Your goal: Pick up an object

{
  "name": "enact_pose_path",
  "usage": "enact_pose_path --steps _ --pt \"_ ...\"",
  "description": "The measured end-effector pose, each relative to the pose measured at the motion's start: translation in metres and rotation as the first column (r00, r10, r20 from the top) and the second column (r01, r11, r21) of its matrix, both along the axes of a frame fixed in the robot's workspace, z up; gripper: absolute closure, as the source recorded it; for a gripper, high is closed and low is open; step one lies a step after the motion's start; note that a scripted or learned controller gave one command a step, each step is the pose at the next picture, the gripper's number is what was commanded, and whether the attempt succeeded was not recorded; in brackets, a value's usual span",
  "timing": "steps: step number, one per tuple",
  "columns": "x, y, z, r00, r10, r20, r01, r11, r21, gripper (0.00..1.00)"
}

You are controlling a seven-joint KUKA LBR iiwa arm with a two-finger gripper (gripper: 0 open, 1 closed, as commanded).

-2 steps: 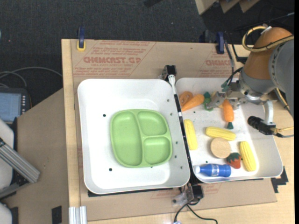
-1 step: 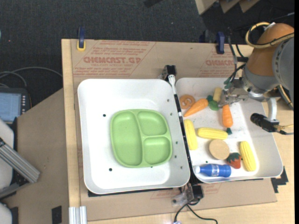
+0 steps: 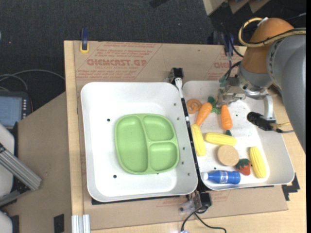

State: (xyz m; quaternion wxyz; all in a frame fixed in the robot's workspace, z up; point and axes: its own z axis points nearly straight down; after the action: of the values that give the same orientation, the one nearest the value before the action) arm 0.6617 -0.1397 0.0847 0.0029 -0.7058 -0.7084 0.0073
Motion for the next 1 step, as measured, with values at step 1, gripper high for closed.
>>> enact_pose_path --steps 1 --pt "-0.0201 0.0159 0.2825 1.0 -0.002 0.027 0.002 1.0 0.002 1.0"
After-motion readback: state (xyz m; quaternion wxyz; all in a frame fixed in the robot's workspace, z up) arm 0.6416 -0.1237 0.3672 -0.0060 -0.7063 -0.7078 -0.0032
